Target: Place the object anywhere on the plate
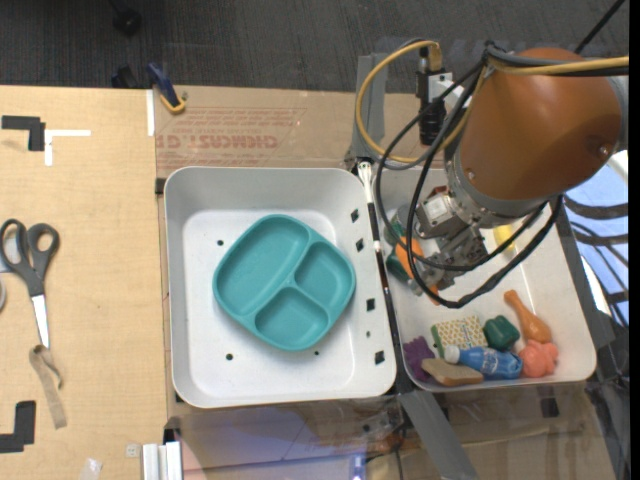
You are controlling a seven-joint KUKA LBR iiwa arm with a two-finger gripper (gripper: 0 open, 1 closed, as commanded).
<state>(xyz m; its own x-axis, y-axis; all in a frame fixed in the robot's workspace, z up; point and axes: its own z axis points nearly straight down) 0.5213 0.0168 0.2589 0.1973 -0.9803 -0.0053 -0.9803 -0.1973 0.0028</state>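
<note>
The teal three-compartment plate (pixel 285 281) sits bare in the left bin (pixel 190 298), so nothing is placed yet. The candidate objects, a blue bottle (pixel 487 360), green block (pixel 500 330) and pink toy (pixel 540 358) among them, lie in the right bin (pixel 570 308). The gripper (pixel 440 253) hangs over that bin's near-left part, its wrist and cables hiding the jaws; whether they grip anything, I cannot tell.

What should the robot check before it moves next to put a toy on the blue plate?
1. Plate lies flat in the left bin: ok.
2. Plate has nothing on it: ok.
3. Toys wait in the right bin, like the blue bottle and green block: ok.
4. Pincer sits low over the right bin: ok.
5. Pincer has a toy: cannot tell.
</note>
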